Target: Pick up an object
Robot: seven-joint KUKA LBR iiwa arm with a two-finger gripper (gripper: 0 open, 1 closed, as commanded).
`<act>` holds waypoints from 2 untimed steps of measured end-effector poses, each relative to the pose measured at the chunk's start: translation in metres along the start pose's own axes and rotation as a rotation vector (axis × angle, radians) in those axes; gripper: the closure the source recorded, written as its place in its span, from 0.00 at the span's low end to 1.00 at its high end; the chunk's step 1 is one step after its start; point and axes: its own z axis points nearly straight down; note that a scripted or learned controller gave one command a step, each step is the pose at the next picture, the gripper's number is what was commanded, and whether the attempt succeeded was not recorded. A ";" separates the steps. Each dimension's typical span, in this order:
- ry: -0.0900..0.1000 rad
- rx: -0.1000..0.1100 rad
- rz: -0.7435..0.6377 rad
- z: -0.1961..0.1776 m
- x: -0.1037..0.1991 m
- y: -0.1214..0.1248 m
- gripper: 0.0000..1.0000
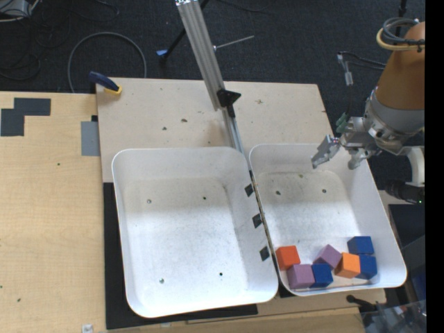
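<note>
Camera view: I see the grey two-finger gripper (340, 154) spread wide, holding nothing, above the shallow white right bin (388, 241); coloured foam blocks (326, 263) cluster at its near edge.

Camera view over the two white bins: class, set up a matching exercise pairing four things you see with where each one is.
Things:
1. gripper
2. orange cube
3. blue clamp
4. metal rail

Places:
A. on the bench's far left corner
B. in the right bin, near its divider-side wall
C. above the right bin's far edge
D. slanting from the top of the view down to between the two bins

Pairs: 1-C, 2-B, 3-A, 4-D
</note>
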 end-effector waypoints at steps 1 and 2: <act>0.003 0.012 0.002 0.103 0.001 -0.074 0.00; -0.002 -0.009 -0.001 -0.033 0.008 -0.065 0.00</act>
